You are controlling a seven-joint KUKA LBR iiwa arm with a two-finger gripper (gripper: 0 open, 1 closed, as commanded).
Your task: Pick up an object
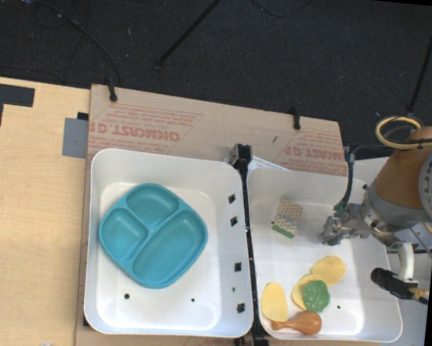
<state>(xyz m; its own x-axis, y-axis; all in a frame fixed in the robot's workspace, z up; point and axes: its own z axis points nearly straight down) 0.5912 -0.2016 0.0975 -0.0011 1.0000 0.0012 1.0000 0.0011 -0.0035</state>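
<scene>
Eyes on the small speckled green-and-tan sponge block [288,217], lying flat in the right-hand white bin [384,329], up toward its eleven o'clock corner, just beside the black divider rail [242,233]. Its long axis runs roughly twelve to six, tipped a touch toward one o'clock. It looks light and soft to me, likely to squash rather than slip, so a pinch across the two long sides, the narrow way, seems the safest hold.

At three o'clock from the block, and near it, sits the tool [336,230], low in the same bin, hanging off the grey arm with its orange band [403,178]. Whether its fingers are spread or pressed together I cannot tell; they are a dark blur from here, and nothing is visibly between them.

Down at five o'clock from the block, a cluster: pale yellow flat pieces [330,268], a green leafy toy [315,296] resting on one, and an orange drumstick-shaped toy [298,322] pointing nine to three.

Further out, the left white bin [99,194] holds a teal three-compartment plate [153,234], and both bins rest on brown cardboard [197,131] over the wooden surface [16,223].
</scene>
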